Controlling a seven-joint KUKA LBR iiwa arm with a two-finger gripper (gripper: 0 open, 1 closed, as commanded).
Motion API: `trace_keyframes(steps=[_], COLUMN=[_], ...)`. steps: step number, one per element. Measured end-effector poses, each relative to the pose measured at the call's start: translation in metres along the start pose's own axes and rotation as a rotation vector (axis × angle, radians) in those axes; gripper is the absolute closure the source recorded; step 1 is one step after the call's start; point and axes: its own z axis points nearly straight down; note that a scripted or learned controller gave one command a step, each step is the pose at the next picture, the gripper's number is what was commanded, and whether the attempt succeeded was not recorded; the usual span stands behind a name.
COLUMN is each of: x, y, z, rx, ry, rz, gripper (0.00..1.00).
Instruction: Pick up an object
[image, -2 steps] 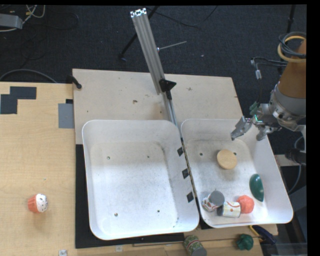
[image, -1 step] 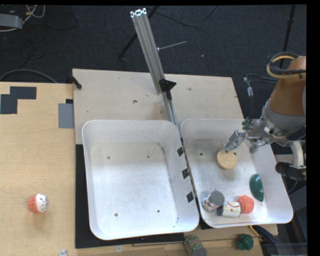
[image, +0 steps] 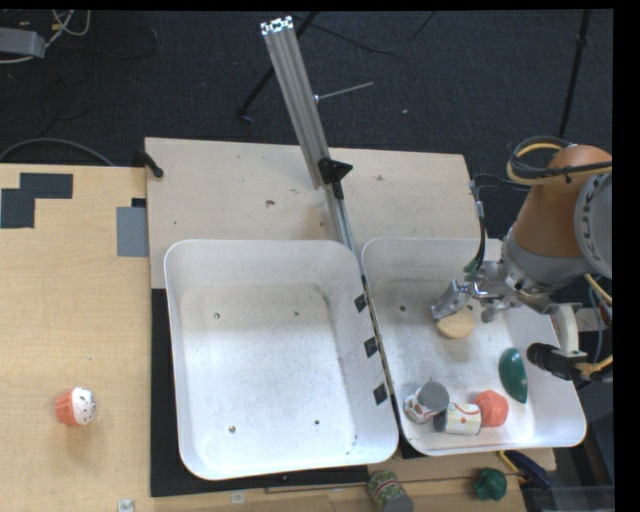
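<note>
The right bin (image: 560, 432) holds several small objects. A tan rounded lump (image: 455, 326) lies near its middle. A dark green piece (image: 514, 373) is toward the right wall. Along the front sit a grey cup (image: 432, 398), a white cylinder (image: 462, 419) and an orange-red ball (image: 491, 408). My gripper (image: 468, 301) hangs low inside this bin, directly behind and just above the tan lump, close to it or touching it. The grey arm with its orange band (image: 560, 205) reaches in from the right.
The left bin (image: 180, 300) adjoins the right one along a divider with black clips (image: 370, 345). A slanted aluminium post (image: 305, 110) rises behind the bins. On the wooden bench at left lies an orange-and-white toy (image: 76, 407). In front of the right bin lie a green item (image: 490, 484) and a can (image: 386, 490).
</note>
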Motion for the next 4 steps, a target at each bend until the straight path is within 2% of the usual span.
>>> trace_keyframes(steps=[1, 2, 3, 4], x=[0.001, 0.0, 0.006, -0.001], y=[0.0, 0.0, 0.001, 0.003], z=[0.04, 0.029, -0.016, -0.078], rx=[-0.006, -0.006, -0.011, -0.013], ry=[-0.002, -0.001, -0.002, -0.004], rz=[0.002, 0.005, 0.0, 0.001], gripper=[0.0, 1.0, 1.0, 1.0])
